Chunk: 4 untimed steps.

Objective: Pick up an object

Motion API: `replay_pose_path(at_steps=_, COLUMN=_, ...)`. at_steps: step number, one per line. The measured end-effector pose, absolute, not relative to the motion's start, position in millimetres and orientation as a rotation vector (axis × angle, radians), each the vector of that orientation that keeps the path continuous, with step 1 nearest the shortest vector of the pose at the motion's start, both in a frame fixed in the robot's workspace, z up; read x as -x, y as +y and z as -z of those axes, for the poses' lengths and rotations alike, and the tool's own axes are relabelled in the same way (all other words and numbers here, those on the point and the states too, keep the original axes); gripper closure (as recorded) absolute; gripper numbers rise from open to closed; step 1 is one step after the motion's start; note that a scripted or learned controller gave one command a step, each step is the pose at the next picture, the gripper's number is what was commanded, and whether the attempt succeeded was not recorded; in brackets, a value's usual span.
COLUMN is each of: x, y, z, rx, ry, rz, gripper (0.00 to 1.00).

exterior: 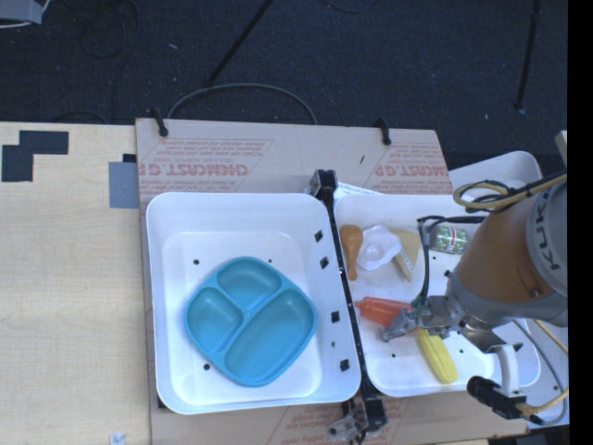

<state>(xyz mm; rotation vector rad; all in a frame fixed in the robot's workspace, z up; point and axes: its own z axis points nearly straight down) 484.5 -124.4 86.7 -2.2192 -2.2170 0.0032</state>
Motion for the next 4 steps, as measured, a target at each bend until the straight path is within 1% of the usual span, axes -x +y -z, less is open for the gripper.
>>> replay_pose_path(at_steps=1, x=-485.2, y=-125.8, z=-98.4, rx=2.228, ry=-2.210, rz=-0.001, gripper=1.00)
replay_pose_path(at_steps=2, x=-493.5, y=-126.8, z=-143.6, rx=2.221, ry=-2.223, rz=0.001, gripper=1.00)
replay_pose_path(at_steps=3, x=-493.4, y=-135.0, z=-188.4, rx=2.222, ry=-2.222, rz=0.001, gripper=1.00)
replay_pose_path(at_steps=4, x=-493.5, y=-135.7, z=-205.9, rx=2.219, ry=-2.222, rz=-0.001, gripper=1.00)
